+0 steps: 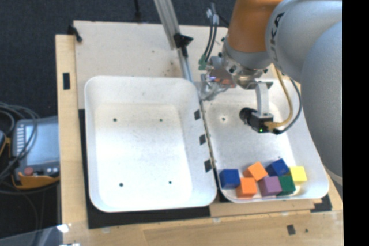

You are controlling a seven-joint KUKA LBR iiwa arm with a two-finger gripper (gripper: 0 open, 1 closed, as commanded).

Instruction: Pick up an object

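Our gripper [216, 84] hangs over the top end of the right bin [230, 118], near the wall between the 2 bins. We cannot tell its state from here. The blocks [265, 179] sit in a little bunch at the bottom end of that same bin, well apart from it. We think it must travel down the bin to reach them.

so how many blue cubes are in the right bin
2. One blue cube sits at the left end of the cluster by the bin's near edge; the other blue cube lies at the back, between an orange cube and the yellow cube.
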